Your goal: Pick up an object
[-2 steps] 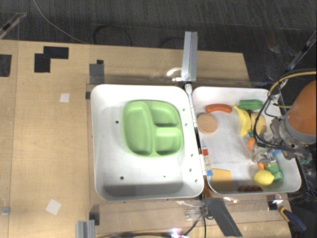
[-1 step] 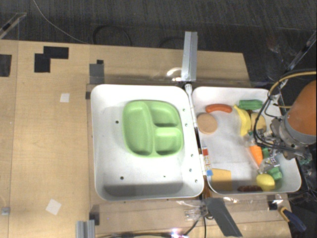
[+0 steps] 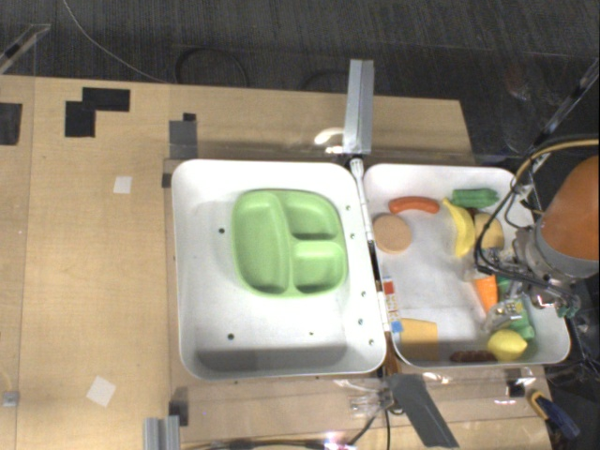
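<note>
The arm is reaching in over the right bin (image 3: 427, 181), its gripper (image 3: 514, 309) hanging low among the toy food at that bin's right side. Whether the pincer is wide, narrow or holding anything cannot be told from this view, since cables and the wrist are covering it.

The likeliest targets are lying right beneath it: a carrot (image 3: 485, 292) touching the gripper's left side, and a lemon (image 3: 507, 344) just below it by the bin's near wall.

To do this step well, the arm is needing a single clear target. The pieces are crowding each other, so closing on the carrot's middle, across its narrow width, looks safer than the round lemon, which may roll away.

The left bin (image 3: 202, 279) is holding a green divided plate (image 3: 286, 242), well apart.
</note>
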Available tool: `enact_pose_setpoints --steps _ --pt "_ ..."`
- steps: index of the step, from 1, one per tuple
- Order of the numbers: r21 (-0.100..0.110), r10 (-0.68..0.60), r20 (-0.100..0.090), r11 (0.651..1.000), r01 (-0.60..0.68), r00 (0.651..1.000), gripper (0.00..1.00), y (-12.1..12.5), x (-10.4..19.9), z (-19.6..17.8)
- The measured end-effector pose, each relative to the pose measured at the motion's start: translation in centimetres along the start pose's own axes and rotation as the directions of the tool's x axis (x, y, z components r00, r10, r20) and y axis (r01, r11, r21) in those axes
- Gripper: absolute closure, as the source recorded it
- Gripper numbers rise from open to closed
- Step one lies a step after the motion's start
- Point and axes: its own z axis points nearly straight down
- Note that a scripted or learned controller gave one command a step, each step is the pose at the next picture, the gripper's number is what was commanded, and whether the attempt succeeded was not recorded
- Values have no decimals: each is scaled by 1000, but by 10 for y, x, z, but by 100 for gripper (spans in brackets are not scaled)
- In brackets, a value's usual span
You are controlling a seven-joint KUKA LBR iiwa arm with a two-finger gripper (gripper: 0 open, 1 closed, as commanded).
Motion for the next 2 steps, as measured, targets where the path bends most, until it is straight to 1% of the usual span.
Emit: enact_pose_setpoints --steps 1,2 --pt "4 -4 15 1000 4 1000 100 0 -5 -12" --pt "4 -4 14 1000 4 1000 0 0 -5 -12"
